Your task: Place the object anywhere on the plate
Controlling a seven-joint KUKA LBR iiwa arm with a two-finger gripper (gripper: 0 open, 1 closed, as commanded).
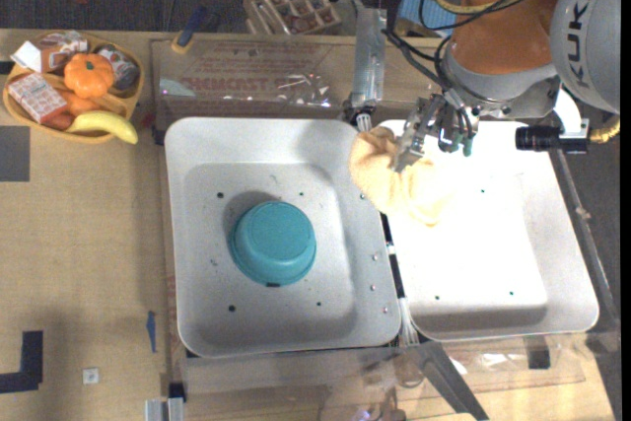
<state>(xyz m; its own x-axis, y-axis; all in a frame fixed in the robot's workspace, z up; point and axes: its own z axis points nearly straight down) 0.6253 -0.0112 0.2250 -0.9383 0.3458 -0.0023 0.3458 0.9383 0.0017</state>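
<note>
1. The gripper [419, 141] is seen at the far edge where the two white bins meet, clenched, it seems, on a pale yellow cloth [399, 180].
2. The cloth is draped over the dividing rims.
3. A teal plate [274, 242] is found upside down in the left bin [197, 163].

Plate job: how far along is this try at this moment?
Done: the gripper is down on a pale yellow soft object draped over the edge between the two bins. In hand: the object hangs beneath the gripper, though whether it is truly gripped cannot be told. Left: the teal plate in the left bin carries nothing, so carrying the object over and setting it down remains.
</note>
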